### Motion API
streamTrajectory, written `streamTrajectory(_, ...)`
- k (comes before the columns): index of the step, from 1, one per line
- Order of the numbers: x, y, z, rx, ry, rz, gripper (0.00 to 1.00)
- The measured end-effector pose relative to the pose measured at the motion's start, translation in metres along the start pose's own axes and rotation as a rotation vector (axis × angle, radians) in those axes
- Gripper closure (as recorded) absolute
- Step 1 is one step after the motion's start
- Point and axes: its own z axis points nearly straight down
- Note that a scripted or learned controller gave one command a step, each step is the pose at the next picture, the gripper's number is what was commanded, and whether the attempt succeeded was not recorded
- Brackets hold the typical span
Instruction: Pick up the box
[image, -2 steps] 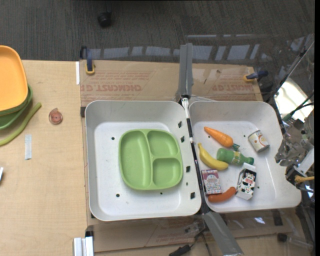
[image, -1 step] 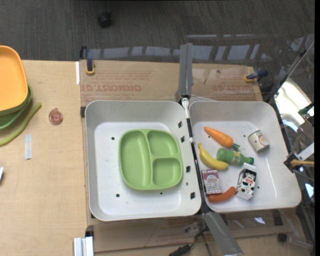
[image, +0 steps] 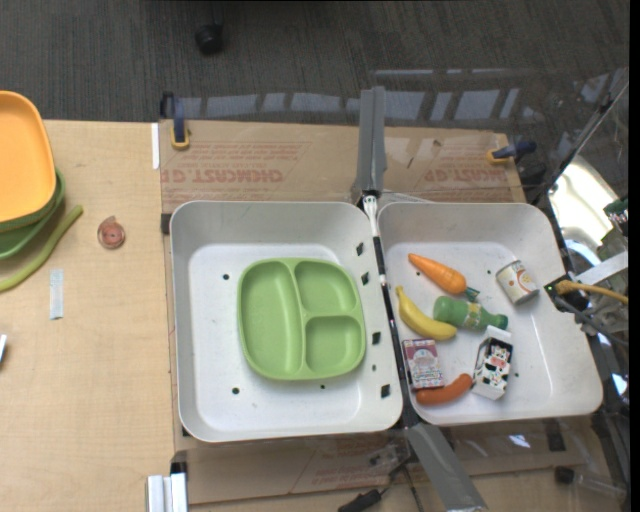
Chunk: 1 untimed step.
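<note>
Two white bins sit side by side on the surface (image: 90, 400). The left bin (image: 200, 300) carries a green divided plate (image: 302, 318). In the right bin (image: 545, 390), the box (image: 422, 363) lies flat near the front left corner, just beside a banana (image: 420, 316) and touching what looks like an orange sausage (image: 444, 391). A carrot (image: 437, 271), green bottle (image: 467, 314), can (image: 516, 281) and cow-print carton (image: 493, 366) lie around it.

— What shows of the robot's body?
— Little: at the right edge, dark grey metal parts (image: 600, 320) with thin rods and struts.
— Any colour or markings?
— A slim yellowish-tan bar (image: 590, 290) and a pale, glossy curved panel (image: 585, 200); no markings legible.
</note>
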Motion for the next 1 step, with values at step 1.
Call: streamTrajectory(1,-0.0114,0.0361,0.051,0.003,-0.002,-0.178,1.0)
